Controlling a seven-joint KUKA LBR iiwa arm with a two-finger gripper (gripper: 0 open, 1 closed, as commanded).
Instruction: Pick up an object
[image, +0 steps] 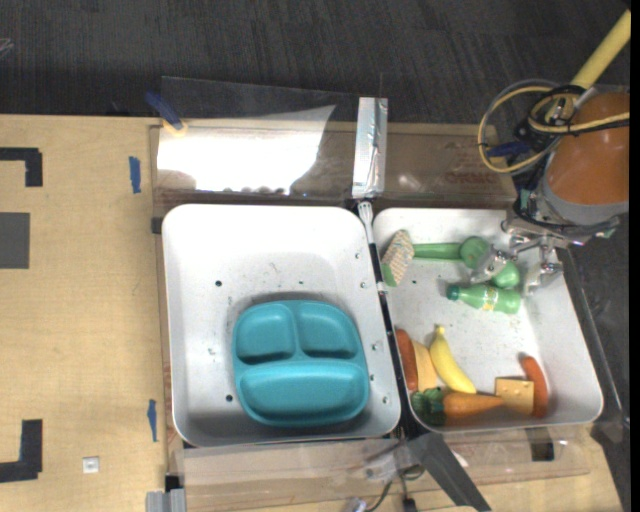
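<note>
I see gripper low in right bin, over green bottle lying near back wall | can't tell its grip state | bottle looks light, stiff, slick, likely rolls; I'd pinch mid-body across its width

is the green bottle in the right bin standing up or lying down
Lying down. The green bottle rests on its side on the right bin floor, long axis roughly level across the view, just under the claw.

Gripper over green bottle
</note>
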